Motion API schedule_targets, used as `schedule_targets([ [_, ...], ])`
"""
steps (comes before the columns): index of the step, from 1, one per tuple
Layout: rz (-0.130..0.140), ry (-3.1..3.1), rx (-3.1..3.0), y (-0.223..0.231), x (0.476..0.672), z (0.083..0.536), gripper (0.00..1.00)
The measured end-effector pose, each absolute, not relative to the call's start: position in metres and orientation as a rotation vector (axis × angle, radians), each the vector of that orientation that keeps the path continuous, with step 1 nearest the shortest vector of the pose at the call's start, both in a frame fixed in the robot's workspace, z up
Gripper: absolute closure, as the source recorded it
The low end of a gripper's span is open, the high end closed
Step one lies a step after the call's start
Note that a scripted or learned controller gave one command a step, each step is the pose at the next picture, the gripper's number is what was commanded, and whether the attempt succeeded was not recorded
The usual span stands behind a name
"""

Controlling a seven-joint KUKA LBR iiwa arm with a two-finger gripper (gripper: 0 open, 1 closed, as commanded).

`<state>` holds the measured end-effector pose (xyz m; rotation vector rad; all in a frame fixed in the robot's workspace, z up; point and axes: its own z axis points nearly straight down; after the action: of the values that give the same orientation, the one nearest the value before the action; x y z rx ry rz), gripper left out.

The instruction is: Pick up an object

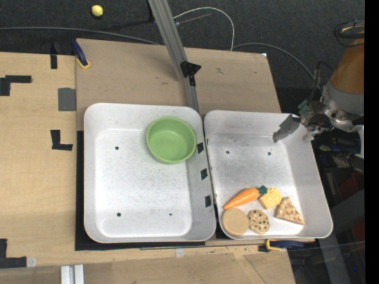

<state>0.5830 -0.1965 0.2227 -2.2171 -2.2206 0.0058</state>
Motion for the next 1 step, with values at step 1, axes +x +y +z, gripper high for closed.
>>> schedule_targets([
  [1, 0.006, -2.220, -2.217, -0.1953, 0.5787, 0.1784, 0.00],
])
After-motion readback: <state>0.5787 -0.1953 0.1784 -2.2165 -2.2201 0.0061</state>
